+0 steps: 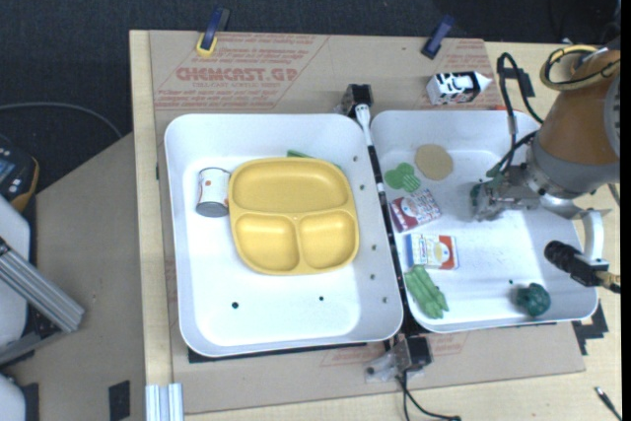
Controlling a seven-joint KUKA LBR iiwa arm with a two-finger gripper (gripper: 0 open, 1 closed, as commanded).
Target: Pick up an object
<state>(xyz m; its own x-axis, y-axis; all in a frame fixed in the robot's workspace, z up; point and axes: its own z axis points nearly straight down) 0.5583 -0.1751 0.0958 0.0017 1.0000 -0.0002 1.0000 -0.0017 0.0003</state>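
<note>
camera view shows the right bin [552, 311] with several small things that could be picked. a tan round disc [433, 162] lies near its far edge. just left of it is a green round piece [400, 177] by the left wall. nearer the front lie a red and white packet [415, 210], then a small carton [433, 252] with blue, white and red print, and then a green pod-shaped piece [426, 291] at the front left corner. a dark green lump [533, 299] sits at the front right corner.

the jaws [485, 199] are low over the middle of this bin, right of the red and white packet and apart from it. i cannot tell if they are apart or together, and nothing is seen between them. the grey arm [577, 138] with its orange band reaches in from the right.

the left bin [197, 291] carries a yellow divided plate [293, 213] in its middle. a small can [211, 191] lies on its side, touching the plate's left edge.

on the surface [246, 64] behind the right bin stands a small black and white object [457, 86].
</note>
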